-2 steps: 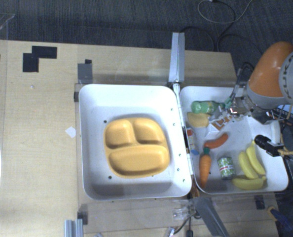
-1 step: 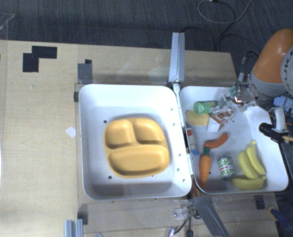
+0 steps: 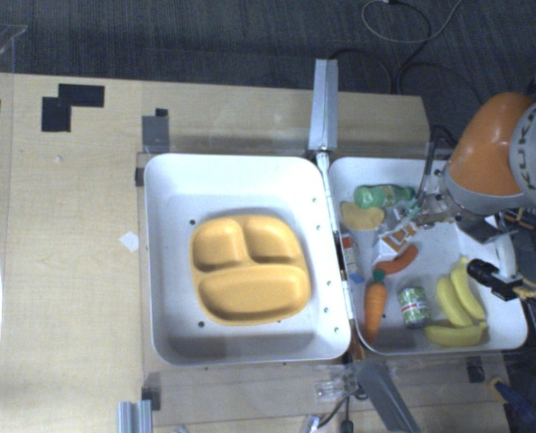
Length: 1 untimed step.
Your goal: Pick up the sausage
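Lying aslant in the middle of the right bin (image 3: 518, 330), the sausage (image 3: 398, 260) has a carrot (image 3: 374, 306) at its seven o'clock, a can (image 3: 414, 304) at five and bananas (image 3: 458, 307) at four. Near it at one o'clock hangs the hand (image 3: 418, 211); whether its fingers are spread I cannot tell. At nine o'clock, the left bin (image 3: 164, 242) holds a yellow tray (image 3: 249, 267).
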Tool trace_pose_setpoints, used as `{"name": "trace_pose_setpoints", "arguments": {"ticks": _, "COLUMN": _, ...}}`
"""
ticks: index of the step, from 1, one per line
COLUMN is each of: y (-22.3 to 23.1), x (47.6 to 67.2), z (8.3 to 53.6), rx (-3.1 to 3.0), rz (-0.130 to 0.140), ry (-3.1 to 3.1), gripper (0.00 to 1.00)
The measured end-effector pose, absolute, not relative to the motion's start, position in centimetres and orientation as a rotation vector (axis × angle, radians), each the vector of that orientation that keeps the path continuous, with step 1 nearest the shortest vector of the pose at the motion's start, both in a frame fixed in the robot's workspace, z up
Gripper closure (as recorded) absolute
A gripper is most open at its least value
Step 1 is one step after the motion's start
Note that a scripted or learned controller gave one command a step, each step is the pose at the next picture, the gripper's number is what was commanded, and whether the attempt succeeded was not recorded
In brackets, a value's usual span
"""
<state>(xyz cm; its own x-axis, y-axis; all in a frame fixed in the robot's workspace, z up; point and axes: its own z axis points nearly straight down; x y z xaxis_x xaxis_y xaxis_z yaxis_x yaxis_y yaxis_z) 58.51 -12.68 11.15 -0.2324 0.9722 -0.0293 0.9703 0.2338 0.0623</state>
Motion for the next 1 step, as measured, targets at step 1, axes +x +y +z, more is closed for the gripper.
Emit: {"name": "trace_pose_setpoints", "arguments": {"ticks": 1, "y": -13.17, "x": 59.69, "z": 9.09, "rx": 2.107, "rz": 0.017, "ry": 2.312, "gripper": 0.00}}
